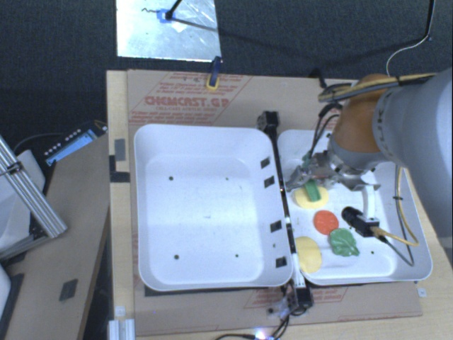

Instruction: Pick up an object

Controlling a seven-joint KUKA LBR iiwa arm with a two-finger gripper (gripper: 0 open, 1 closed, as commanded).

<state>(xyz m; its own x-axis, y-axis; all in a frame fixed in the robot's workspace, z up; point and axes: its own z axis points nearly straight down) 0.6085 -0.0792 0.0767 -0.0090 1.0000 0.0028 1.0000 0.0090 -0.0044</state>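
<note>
My gripper (310,178) hangs low over the upper left part of the right bin (407,257). Right beneath it lies a pale yellow disc (308,198) with a small green piece (312,189) at its top edge, touching or just under the gripper tip. Whether the green piece is held is not visible. An orange-red round object (325,222) lies just below the disc. A green crumpled object (343,242) sits to its lower right, and a yellow rounded object (308,253) rests against the bin's left wall near the front.
The left bin (152,261) stands beside the right one, with a black clipped divider (285,211) between them. The arm's grey body and orange band (357,122) cover the right bin's back right part. A cardboard sheet (184,94) lies under both bins.
</note>
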